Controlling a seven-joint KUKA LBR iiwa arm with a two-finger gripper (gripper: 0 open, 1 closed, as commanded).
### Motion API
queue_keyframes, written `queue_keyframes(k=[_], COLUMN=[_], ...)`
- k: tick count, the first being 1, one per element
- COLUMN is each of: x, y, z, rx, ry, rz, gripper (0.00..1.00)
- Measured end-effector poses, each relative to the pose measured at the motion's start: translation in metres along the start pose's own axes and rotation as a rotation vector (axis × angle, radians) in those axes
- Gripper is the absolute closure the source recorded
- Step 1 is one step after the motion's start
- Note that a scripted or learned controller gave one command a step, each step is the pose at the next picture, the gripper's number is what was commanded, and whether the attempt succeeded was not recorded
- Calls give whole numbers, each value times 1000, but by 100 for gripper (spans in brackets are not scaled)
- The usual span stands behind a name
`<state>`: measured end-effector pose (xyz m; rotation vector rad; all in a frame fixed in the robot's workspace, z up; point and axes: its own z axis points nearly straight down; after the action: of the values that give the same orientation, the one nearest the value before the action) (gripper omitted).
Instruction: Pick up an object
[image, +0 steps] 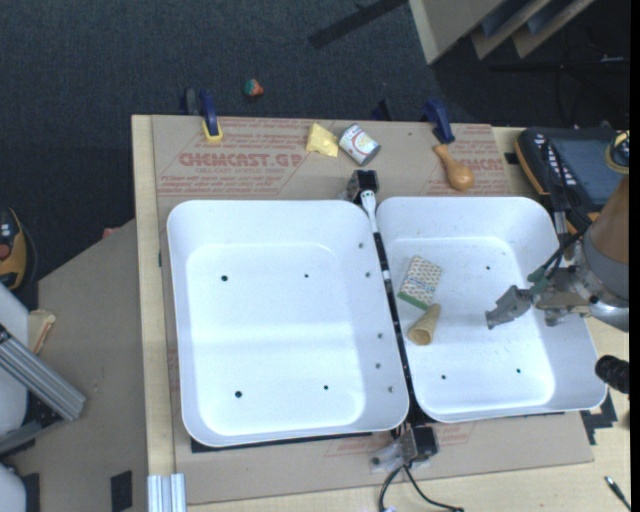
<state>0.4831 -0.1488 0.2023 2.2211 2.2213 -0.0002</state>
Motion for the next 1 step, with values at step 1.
queue_keyframes(k=[1], x=[0], y=[1], z=[-11], rx=[-3], ry=[-1], rz=[-1], gripper=[100])
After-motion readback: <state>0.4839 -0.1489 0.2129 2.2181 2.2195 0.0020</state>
